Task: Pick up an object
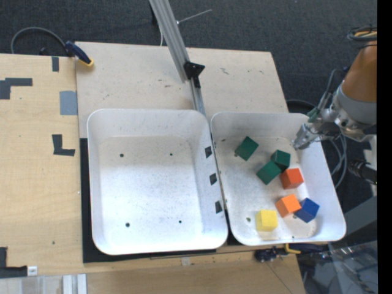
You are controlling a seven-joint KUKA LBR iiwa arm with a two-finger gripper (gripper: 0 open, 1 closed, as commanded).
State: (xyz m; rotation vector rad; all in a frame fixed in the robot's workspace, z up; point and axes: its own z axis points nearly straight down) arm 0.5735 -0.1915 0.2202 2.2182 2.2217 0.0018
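Several small cubes lie in the right bin (257, 117). A green cube (247, 147) sits toward its back, and two more green cubes (281, 158) (268, 172) sit close together near the middle. Beside them is a red-orange cube (292, 177). Nearer the front are an orange cube (286, 205), a blue cube (308, 209) and a yellow cube (266, 220). My gripper (301, 139) hangs over the bin's back right part, up and to the right of the green pair, apart from every cube. Nothing shows in it.
The left bin (147, 113) stands next to the right one, their rims touching. A slanted metal rail (173, 34) with a black clamp (193, 70) runs down to the gap between the bins. A blue and yellow tool (79, 52) lies at the bench's back left.
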